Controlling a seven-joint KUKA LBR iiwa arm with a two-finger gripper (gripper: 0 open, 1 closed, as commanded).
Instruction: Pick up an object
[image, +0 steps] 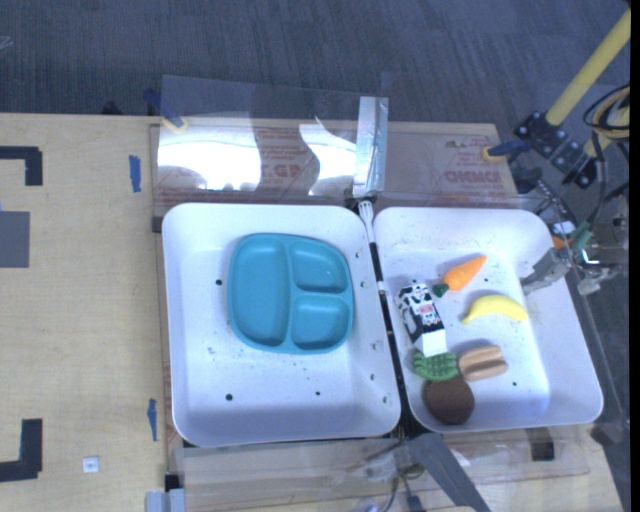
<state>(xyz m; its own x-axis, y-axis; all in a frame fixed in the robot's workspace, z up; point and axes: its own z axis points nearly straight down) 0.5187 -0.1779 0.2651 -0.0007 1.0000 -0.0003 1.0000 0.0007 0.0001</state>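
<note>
On the wooden surface (80, 300) sit two shallow white bins side by side. Nearest the camera, at about 5 o'clock in the right bin (570, 385), lies a brown round object (448, 400). Touching it at its 11 o'clock is a small green leafy piece (434, 365), and just beside that, at 3 o'clock, a toy hot dog (482, 362). Farther back, a black-and-white cow-patterned carton (422, 315) lies along the bin's left wall, with a yellow banana (493, 310) at its 3 o'clock, apart from it. Beyond those, an orange carrot (463, 272) lies tilted, its green end toward the carton.

The left bin (190, 380) holds a blue divided plate (291, 292), lying flat near its centre.

At 3 o'clock of the right bin, over its far right rim, the gripper (565, 255) is partly seen; I cannot tell how its jaws stand. Nothing shows between them.
</note>
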